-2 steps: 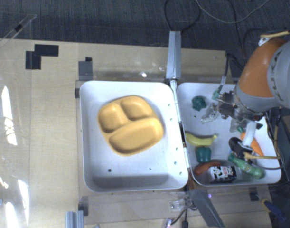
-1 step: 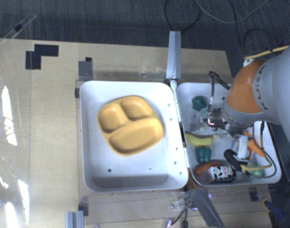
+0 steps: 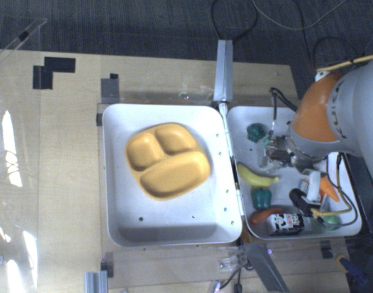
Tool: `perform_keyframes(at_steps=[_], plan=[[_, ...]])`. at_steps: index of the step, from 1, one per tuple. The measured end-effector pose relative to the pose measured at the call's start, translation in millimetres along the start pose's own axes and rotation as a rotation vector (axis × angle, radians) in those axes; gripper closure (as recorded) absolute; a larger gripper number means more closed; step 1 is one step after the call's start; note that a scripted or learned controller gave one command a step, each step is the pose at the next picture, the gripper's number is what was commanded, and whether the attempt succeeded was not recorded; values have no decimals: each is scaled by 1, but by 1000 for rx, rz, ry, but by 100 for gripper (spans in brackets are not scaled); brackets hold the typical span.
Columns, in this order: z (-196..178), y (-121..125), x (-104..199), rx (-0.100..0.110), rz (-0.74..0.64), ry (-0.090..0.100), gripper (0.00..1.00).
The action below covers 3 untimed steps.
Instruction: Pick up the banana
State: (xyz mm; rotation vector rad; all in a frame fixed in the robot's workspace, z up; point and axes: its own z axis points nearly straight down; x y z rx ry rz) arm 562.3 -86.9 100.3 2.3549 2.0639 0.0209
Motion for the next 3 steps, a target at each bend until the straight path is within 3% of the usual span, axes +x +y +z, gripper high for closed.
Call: perform_keyframes(at_steps=[1,2,3], plan=[[0,0,0,0,1,0,0],[11,-4,-2,4,-65,-3,0],[-85,11,29,10,-181,-2,0]])
